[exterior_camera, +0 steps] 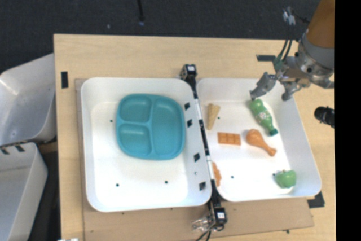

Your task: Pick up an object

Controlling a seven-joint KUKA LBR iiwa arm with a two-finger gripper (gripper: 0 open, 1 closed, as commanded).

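Observation:
My gripper [276,89] hangs over the far right part of the right bin [237,192], its two grey fingers spread open with nothing between them. Just below it lies a green bottle [263,115], tilted toward the lower right. An orange drumstick [260,141] rests beside the bottle's lower end. An orange waffle piece [229,139] sits near the bin's middle, a tan cone [212,115] near its left wall, a green apple [285,178] at the near right corner, and a small orange piece [216,172] against the left wall.
The left bin [101,189] holds a teal divided plate [151,126]. A black divider with clips [197,127] runs between the bins. The wooden bench [113,56] surrounds both. A white box [22,104] stands off the bench's left side.

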